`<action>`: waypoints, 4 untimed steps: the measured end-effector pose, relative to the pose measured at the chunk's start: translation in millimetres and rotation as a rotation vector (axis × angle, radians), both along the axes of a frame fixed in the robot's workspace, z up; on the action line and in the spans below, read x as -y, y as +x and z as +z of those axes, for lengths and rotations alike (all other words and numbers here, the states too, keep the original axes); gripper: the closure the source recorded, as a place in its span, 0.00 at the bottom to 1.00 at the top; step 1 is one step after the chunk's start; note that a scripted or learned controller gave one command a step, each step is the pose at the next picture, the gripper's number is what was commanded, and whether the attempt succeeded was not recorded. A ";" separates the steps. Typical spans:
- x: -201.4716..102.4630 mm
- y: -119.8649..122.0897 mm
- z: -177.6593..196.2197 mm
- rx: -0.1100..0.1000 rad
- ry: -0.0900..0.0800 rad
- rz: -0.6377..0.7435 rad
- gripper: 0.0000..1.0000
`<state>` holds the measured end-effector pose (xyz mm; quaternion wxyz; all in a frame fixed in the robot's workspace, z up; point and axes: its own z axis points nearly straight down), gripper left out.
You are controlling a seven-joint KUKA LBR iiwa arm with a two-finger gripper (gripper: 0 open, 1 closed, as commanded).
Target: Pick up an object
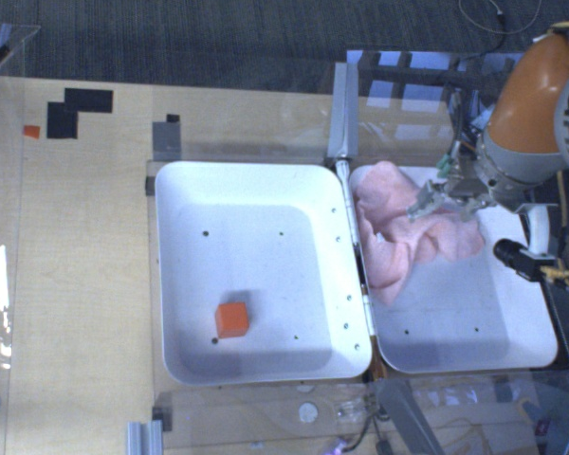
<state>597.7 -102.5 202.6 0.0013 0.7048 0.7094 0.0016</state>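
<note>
A crumpled pink cloth [398,230] lies in the upper left part of the right bin [474,339], against the divider. An orange cube [232,319] sits in the lower left area of the left bin [266,207]. My gripper [450,203] hangs under the orange-banded wrist, right over the cloth's upper right part. It looks open, with its metal fingers [421,207] spread just above or touching the fabric. Nothing is visibly held between them.
A black-and-white fitting [523,249] with a yellow cable sits at the right bin's right rim. A metal frame [341,112] stands behind the bins. Black patches [76,110] mark the wooden bench at far left.
</note>
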 end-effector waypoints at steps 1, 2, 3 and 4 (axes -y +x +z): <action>16.3 6.8 -104.6 0.007 -0.002 0.015 0.00; -5.2 20.4 -111.1 0.012 -0.004 0.100 0.00; -6.4 23.6 -97.6 0.021 -0.004 0.102 1.00; -13.7 58.3 -88.7 0.002 -0.001 0.097 1.00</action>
